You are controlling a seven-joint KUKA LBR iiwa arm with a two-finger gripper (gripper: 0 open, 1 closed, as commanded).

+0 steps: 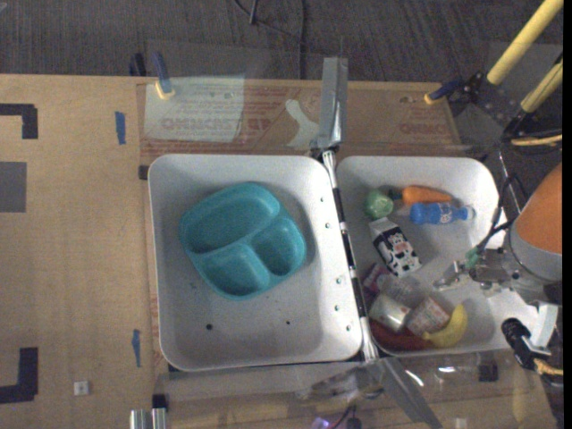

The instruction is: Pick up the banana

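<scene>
Light is even and moderately bright, falling from overhead. The two white bins (179, 329) read slightly grey rather than blown out, and shadows inside them are soft and short. A clear plastic sheet (201, 105) at the far edge of the desk (71, 239) shows a pale glare patch. The whole picture is soft and low in detail, with small labels unreadable. The floor (107, 16) beyond is dim.
</scene>
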